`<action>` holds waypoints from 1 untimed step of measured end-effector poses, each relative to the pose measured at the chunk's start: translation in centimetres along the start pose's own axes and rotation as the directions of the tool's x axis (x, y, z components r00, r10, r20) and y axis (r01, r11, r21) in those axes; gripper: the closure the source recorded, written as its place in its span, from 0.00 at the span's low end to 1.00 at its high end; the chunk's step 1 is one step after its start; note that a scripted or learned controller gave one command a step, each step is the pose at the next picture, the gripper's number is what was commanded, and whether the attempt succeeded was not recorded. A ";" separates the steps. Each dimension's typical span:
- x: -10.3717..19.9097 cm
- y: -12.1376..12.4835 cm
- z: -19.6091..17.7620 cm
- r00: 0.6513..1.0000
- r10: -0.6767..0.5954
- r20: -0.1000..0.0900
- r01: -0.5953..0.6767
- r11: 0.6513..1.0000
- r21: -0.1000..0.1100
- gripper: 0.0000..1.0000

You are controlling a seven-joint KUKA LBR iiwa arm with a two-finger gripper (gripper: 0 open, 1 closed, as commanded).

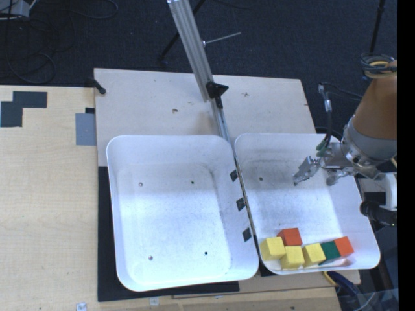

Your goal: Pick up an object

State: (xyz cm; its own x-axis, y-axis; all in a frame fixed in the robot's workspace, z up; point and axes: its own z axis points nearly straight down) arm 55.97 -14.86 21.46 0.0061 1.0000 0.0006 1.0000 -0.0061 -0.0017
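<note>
Nearest the camera, along the front edge of the right bin (259,193), lies a cluster of blocks: a yellow block (273,247) at the left, a red block (291,236) just behind it, two more yellow blocks (293,258) (314,253) in a row toward the right, then a green block (330,249) and an orange block (343,245) at the right end, near the bin's front right corner. They sit touching or just beside one another. The left bin (123,173) lies alongside, its right rim meeting the right bin's left rim, with small black clips (240,203) spaced along that seam. Farther back, over the middle of the right bin, hangs the gripper (318,172), well apart from the blocks; its two fingers (303,173) are spread apart and nothing sits between them. Behind it the arm (376,118) rises at the right edge, grey wrist under the orange band. Both bins rest on a pale board (162,102), with a wooden bench (45,199) to the left. At the back, a slanted aluminium rail (194,47) leans up from the seam between the bins toward the dark floor (84,24).
</note>
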 end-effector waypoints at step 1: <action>-2.0 1.8 11.1 1.000 -0.005 -0.001 0.005 1.000 0.008 0.00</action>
State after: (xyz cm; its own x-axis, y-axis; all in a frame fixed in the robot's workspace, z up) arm 57.75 -16.91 10.37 0.0008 1.0000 0.0018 0.9999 -0.0008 -0.0100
